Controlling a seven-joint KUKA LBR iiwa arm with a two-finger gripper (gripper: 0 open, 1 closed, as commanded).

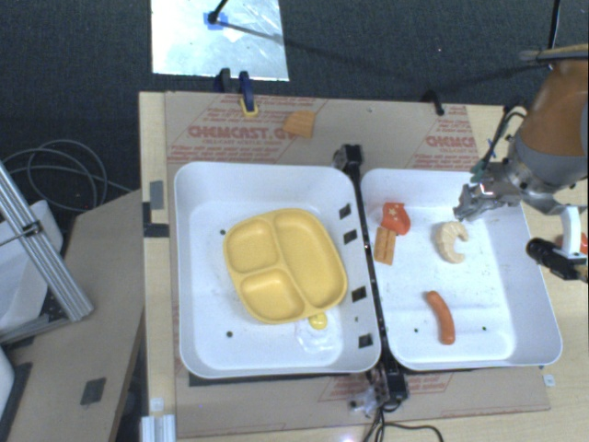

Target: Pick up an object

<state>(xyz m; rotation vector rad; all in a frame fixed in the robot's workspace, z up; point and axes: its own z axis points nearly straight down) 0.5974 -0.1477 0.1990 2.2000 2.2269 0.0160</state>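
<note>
The right bin holds several toy foods: a red piece, an orange-brown waffle stick, a pale croissant-shaped piece and an orange-red sausage. My gripper hangs over the bin's upper right part, its tip just above and to the right of the pale piece. Nothing shows between its fingers. The arm enters from the right edge.
The left bin bears a yellow divided plate, with a fried-egg toy just below it. A tan piece lies on the cardboard behind the bins. Black clips sit along the seam between bins.
</note>
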